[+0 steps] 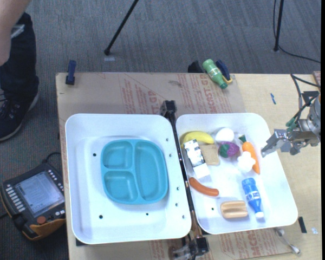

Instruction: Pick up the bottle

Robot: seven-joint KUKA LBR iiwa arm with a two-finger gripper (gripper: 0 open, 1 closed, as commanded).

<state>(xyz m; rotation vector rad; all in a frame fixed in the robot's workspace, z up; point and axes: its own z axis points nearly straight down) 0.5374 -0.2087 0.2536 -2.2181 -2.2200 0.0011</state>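
Camera view: two white bins are seen side by side on the bench. The left bin (76,145) holds a teal tray (134,170) with three compartments. The right bin (284,191) holds the clutter.

The bottle (252,196), blue with a white cap, is found lying flat in the lower right part of the right bin, cap toward the bottom of the frame. A hot dog bun (233,209) lies just beside it to the left, near the cap end. A loose sausage (203,187) is noted farther left. Above the bottle, a carrot (251,155) and a white lump (245,161) lie close together; a purple piece (231,149), a white round piece (224,135), a banana (197,138), a tan slice (210,155) and a white carton (195,157) fill the upper part of the bin.

The gripper (271,147) is seen at the right edge of the frame, above the bin's right rim and well apart from the bottle. Nothing is seen between its tips. How wide it stands cannot be told; the tips are small and blurred.

A green bottle (214,72) lies on the bench at upper centre, outside the bins. A pendant (33,198) sits at lower left, and a person's leg and shoe (11,115) are cut off at upper left. The arm is mostly cut off at the right.
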